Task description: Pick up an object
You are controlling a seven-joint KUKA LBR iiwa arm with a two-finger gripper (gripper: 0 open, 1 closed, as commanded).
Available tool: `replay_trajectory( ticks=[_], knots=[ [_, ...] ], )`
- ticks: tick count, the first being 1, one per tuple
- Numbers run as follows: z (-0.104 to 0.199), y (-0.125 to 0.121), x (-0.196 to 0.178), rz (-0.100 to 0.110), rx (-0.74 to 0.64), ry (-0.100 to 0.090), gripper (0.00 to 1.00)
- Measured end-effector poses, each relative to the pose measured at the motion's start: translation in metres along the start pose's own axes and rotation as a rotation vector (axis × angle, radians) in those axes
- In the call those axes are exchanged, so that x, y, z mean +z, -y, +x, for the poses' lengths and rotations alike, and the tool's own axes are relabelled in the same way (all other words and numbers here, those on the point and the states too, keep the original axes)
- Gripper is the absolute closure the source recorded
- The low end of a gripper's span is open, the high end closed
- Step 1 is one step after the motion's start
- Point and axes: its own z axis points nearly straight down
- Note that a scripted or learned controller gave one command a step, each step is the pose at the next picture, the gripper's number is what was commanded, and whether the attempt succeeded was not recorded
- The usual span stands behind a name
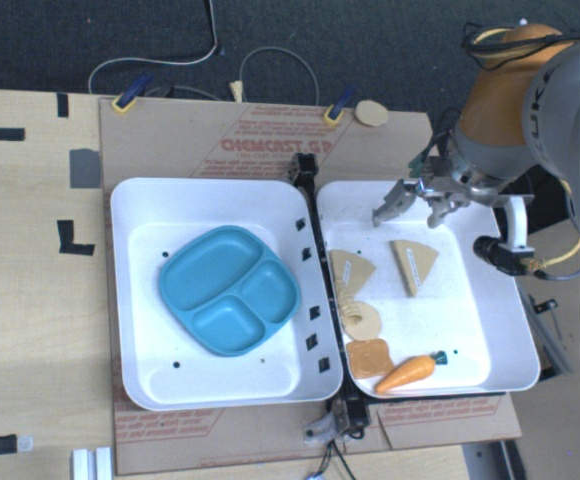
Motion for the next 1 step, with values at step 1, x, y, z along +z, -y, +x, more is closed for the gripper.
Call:
replay_trajectory(
  ticks=[1],
  knots=[
    [-0.0385, 0.0123, 0.1161, -0.015, 0.003, 0.007, 0.0]
  ],
)
